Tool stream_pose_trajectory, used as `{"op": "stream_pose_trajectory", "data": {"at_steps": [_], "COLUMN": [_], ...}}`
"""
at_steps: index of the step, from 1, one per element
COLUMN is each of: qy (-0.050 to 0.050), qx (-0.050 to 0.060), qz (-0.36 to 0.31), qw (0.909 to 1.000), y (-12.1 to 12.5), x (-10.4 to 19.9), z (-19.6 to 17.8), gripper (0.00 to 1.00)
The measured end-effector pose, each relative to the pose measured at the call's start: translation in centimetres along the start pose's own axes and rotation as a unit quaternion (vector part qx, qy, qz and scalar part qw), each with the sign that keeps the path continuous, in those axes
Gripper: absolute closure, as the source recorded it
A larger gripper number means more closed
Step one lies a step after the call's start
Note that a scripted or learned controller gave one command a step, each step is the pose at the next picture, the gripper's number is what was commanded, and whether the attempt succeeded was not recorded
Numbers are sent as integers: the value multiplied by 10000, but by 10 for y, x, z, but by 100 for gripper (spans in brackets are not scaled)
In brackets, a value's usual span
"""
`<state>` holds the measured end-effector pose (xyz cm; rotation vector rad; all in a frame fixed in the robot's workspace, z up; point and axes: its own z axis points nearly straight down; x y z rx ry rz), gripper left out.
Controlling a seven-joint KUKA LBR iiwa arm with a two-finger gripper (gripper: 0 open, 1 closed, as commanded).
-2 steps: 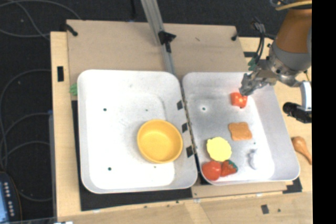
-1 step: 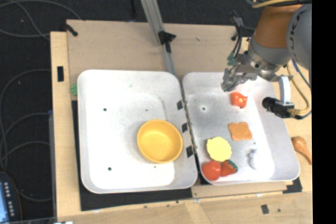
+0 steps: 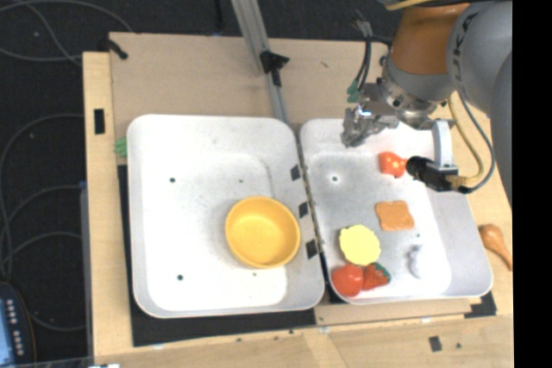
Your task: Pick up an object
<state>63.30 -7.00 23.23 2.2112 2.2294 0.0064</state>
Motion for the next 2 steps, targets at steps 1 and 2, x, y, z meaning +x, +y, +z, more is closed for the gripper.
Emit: {"op": "stream_pose_trajectory", "data": {"at_steps": [1, 2], "qy": [-5, 5], "qx": [9, 6], "qz": [5, -5], "qw": [10000, 10000], "y": [8, 3], "x": [51, 105], "z": [5, -9], "gripper": [100, 100]}}
